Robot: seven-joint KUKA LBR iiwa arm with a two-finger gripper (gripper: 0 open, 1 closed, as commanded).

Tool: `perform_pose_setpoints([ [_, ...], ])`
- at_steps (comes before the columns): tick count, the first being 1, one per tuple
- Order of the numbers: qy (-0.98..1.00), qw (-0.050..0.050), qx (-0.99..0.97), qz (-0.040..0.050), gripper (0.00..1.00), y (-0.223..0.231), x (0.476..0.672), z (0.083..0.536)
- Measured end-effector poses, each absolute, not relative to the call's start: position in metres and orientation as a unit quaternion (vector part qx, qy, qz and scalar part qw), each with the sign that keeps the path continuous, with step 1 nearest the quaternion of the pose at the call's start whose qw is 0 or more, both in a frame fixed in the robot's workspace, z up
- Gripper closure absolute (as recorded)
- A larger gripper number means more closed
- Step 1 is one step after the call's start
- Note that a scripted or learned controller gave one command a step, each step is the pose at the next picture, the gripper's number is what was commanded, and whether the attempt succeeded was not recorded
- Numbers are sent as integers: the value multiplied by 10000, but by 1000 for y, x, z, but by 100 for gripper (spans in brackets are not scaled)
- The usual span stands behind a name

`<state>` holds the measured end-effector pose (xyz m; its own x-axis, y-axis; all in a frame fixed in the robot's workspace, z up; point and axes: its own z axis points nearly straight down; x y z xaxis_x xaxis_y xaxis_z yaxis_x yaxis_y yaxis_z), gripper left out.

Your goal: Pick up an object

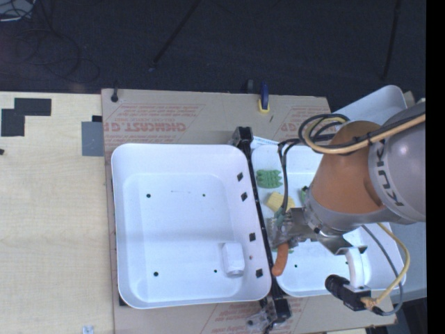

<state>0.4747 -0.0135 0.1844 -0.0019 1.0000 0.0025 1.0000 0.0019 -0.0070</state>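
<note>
My gripper (281, 234) reaches down into the right bin (313, 284) near its left wall, mostly hidden under the orange wrist band and grey arm. An orange carrot-shaped object (280, 259) lies just below the gripper, at the bin's left edge. A green object (268, 179) and a yellow object (275, 201) sit higher up in the same bin, left of the arm. In the left bin (139, 186) a small white block (233, 259) rests near the lower right corner.
A black divider strip (254, 200) runs between the two bins. Cables loop over the arm and trail to the lower right. A cardboard sheet (174, 117) lies under the bins, on a wooden bench.
</note>
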Motion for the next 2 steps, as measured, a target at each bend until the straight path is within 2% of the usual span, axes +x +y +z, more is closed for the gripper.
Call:
perform_pose_setpoints([
  [1,-7070,9,-7072,9,100,-24,495,213],
  [2,-7075,4,-7067,4,100,38,566,228],
])
